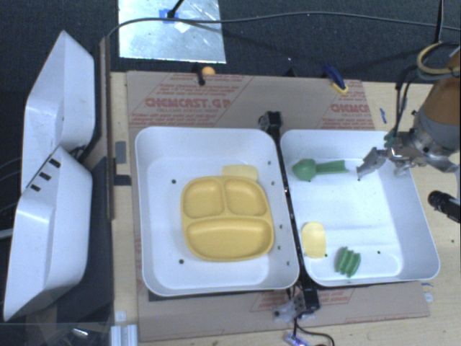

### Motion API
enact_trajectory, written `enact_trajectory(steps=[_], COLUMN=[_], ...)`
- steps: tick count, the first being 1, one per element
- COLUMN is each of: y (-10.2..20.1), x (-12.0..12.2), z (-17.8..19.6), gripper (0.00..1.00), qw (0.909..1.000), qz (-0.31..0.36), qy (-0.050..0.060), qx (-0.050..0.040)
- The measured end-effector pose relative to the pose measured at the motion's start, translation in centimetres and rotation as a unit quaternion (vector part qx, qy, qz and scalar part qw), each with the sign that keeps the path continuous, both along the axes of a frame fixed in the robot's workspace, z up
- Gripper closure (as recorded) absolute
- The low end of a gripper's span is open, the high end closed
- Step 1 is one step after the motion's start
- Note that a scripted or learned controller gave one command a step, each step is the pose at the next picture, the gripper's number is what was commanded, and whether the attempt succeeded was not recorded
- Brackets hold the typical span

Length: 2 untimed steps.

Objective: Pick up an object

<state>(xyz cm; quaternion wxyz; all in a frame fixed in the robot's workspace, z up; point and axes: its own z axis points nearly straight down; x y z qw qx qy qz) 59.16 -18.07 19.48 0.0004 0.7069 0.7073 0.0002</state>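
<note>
Dark carpet surrounds a cardboard-covered bench (238, 92) carrying two shallow white bins side by side. Left bin (155, 193): a yellow divided plate (227, 218) sits mid-bin, with a pale yellow flat piece (240, 171) touching its far edge. Right bin (410, 222): a green spoon-like scoop (319, 168) lies near the far edge toward the left wall, a small pale yellow block (313, 238) sits near the left wall toward the near edge, and a green ridged piece (348, 262) lies just beside it by the near edge.

Arm (436, 114) reaches in over the right bin's far right corner. Gripper (369, 162) sits low just off the scoop's handle end, fingers looking slightly parted, nothing between them.

Progress, as judged: nothing picked yet. All objects rest on bin floors. The scoop seems the likely target since its handle tip lies nearest the fingertips, but contact is too small to confirm. Left to do: align over the handle, close, lift clear. Thin handle lying flat could slip out.
</note>
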Motion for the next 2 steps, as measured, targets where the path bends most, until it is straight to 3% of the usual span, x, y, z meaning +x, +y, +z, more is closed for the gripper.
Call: enact_trajectory(steps=[1,2], y=[1.5,1.8], x=[0.2,5.5], z=[5.5,7.3], gripper=[0.00,0.00], qw=[1.0000,1.0000], qz=[0.001,0.001], qy=[-0.002,-0.001], qx=[-0.0003,-0.0003])
